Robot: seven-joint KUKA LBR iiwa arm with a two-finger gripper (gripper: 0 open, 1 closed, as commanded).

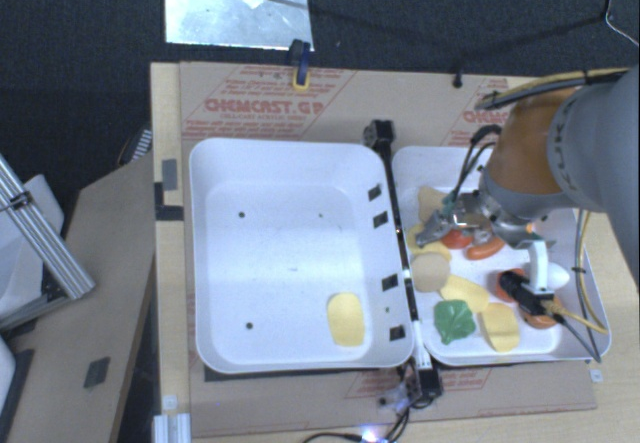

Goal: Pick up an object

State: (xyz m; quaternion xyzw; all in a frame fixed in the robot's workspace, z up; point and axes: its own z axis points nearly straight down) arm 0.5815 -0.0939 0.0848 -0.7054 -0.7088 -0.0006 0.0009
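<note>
White plastic bins sit side by side on the tabletop, and the arm reaches in from the right over the right bin. The gripper hangs low near that bin's left wall, just above a packed cluster of toy foods. Whether its jaws are open or closed I cannot tell; the metal tip is small and blurred, and nothing shows clearly between the jaws.

The likeliest target is the tan rounded piece just below the tip, or the red-orange piece just beside it. The tan piece looks nearly round, with no clear long axis. The red-orange piece is elongated and lies roughly left to right, tilted slightly up toward the right.

Crowding is the main risk. A yellow wedge, a green piece and a yellow block lie close around the target, so closing jaws could catch an edge of a neighbour or push pieces aside instead of gripping. The bin wall also stands near, and could block one side.

In the left bin, a yellow oval piece lies alone near the front right corner, long axis running front to back.
</note>
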